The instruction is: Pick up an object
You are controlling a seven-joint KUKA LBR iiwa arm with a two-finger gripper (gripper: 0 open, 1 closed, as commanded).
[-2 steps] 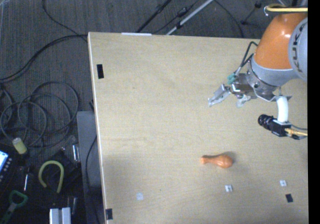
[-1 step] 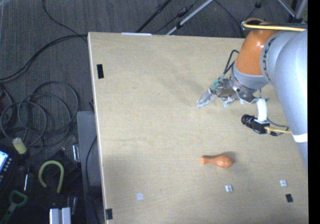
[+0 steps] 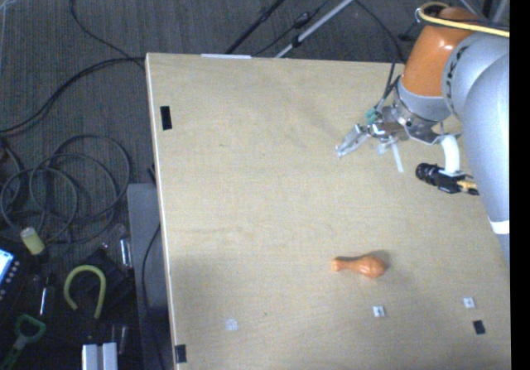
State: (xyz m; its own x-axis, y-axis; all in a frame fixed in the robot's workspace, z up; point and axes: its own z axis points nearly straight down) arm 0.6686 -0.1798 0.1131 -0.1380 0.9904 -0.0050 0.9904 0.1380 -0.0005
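Hidden: arm cut off at right edge; wrist detail blurry, hard to read.
Pincer: fingers spread apart, nothing btwn them, hanging over bare table, far-right area.
Object: small orange bulb-shaped thing w/ thin neck pointing left, lying on table near-right, well apart from pincer.
Around: small dark & pale marks on table near its near-right corner; black tab far-left.
Floor, left: looped black cables, green hook-shaped tool.
In the way: nothing btwn pincer & orange thing.

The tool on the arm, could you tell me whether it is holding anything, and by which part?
Nothing is held: the tool is open, apart from the orange object on the board.
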